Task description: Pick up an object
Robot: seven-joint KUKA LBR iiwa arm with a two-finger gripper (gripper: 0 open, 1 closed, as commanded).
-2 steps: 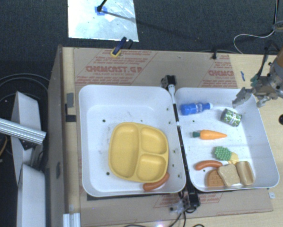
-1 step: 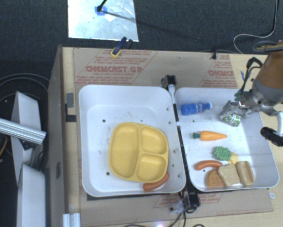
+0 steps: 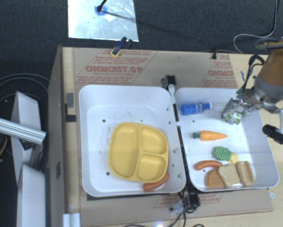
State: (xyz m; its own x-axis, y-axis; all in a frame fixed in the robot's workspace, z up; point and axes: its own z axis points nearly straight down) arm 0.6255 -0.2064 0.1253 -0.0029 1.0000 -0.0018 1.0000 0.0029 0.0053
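In the right bin (image 3: 269,174), nearest: two bread slices (image 3: 237,173), a cookie (image 3: 212,178), one sausage (image 3: 207,164), one corn cob (image 3: 225,153). Farther back, one carrot (image 3: 211,135) lies lengthwise left-right, leafy end left; one blue bottle (image 3: 195,108) points right. The end effector (image 3: 234,112) hovers above the back; its opening can't be told. The left bin (image 3: 92,126) holds one yellow divided plate (image 3: 137,151) and another sausage (image 3: 156,183).

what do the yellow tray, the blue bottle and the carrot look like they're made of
Tray: probably molded plastic, matte, one even yellow with soft rounded compartment edges. Bottle: likely plastic, translucent blue with a paler cap end; too small to be sure. Carrot: looks like a toy, plastic or rubber, flat uniform orange with a plain green tip.
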